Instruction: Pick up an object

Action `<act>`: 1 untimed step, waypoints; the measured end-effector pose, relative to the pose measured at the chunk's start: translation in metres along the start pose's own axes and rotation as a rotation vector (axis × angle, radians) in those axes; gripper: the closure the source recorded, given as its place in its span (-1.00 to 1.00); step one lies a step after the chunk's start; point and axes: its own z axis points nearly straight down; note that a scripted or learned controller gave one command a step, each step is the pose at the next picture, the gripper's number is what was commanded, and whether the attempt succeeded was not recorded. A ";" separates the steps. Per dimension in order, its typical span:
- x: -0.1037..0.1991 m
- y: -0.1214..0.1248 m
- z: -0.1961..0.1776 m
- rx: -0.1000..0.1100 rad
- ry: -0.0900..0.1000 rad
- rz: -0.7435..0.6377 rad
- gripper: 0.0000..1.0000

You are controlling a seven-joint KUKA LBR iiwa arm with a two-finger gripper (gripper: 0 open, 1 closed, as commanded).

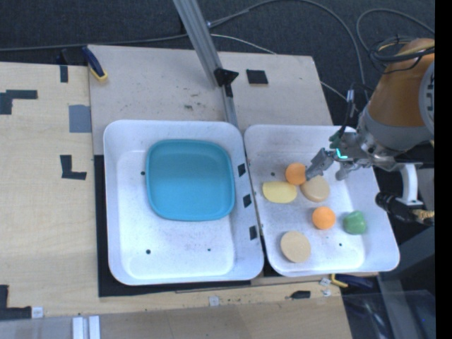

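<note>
Gripper (pixel 326 162) over right bin (pixel 381 260), can't tell from my feed how its fingers stand. Left to right: blue plate (pixel 189 179) in left bin (pixel 127 210); yellow piece (pixel 280 192); orange ball (pixel 296 173) just beside the tip; tan disc (pixel 316 188) just below it.

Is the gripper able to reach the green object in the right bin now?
Probably yes. The green object lies apart from the other pieces near the right bin's edge, nothing on top, and the gripper is over that bin.
</note>
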 end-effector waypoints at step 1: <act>0.000 0.000 0.000 0.000 0.000 0.000 -1.00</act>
